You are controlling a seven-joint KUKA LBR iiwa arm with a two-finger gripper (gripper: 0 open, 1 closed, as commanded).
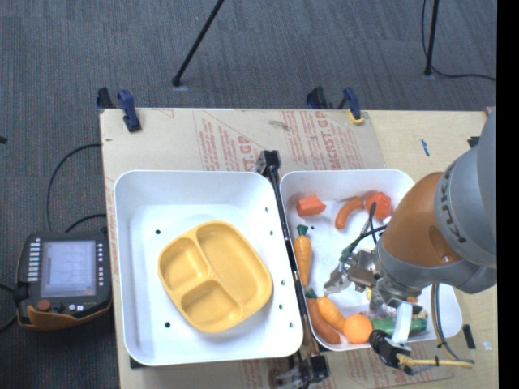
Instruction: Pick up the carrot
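1. Carrot lies lengthwise against left wall of right bin, green top toward far end; ungrasped.
2. Pincer hangs just right of it; cannot tell its spread, wrist blocks view.
3. Advice: shift left, descend across the tapered body's middle.
4. Carrot: smooth, glossy, probably plastic.

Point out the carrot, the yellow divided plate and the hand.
carrot [302, 254]: camera view, middle of its orange body, at the right bin's left wall.
yellow divided plate [215, 275]: camera view, ridge between its compartments, in the left bin.
hand [345, 275]: camera view, grey metal fingers, over the right bin.
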